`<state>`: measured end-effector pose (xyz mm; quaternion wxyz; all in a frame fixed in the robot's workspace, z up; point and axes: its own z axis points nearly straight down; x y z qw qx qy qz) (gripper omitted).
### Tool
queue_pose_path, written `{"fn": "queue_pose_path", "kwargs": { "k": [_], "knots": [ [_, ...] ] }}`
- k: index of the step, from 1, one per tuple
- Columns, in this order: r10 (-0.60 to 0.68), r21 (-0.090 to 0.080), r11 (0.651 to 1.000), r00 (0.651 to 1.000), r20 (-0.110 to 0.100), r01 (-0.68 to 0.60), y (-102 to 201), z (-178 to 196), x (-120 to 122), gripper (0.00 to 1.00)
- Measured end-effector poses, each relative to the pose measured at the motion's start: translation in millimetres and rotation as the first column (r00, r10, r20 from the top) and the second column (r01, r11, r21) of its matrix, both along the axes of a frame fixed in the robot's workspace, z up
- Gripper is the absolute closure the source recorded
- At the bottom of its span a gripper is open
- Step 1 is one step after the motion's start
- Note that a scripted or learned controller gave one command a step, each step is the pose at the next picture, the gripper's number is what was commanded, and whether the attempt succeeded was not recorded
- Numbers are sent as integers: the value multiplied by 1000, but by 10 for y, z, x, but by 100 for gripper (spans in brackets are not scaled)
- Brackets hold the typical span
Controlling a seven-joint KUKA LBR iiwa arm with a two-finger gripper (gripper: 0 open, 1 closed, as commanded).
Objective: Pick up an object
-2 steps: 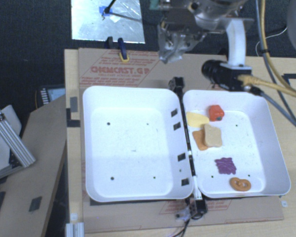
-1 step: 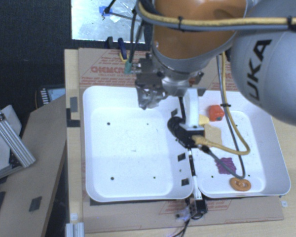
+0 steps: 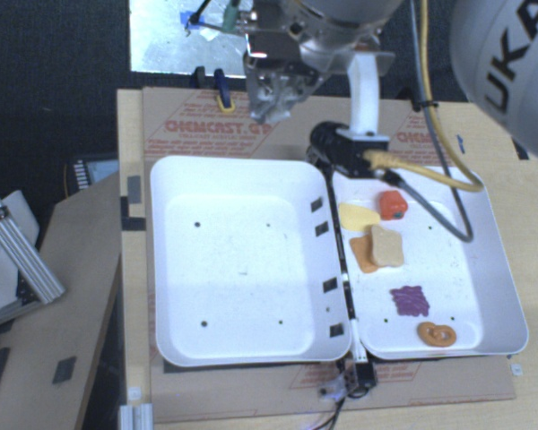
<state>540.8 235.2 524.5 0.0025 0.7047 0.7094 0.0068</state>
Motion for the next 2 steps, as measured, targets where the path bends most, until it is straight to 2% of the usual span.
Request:
{"fn": "queue_pose_path", "kwargs": {
  "k": [1, 2],
  "knots": [
    [-2, -5, 1000, 1000, -11, 2, -10, -62, -10, 0],
    [1, -3, 1000, 1000, -8, -1, -7, 55, -8, 100]
  ]
}}
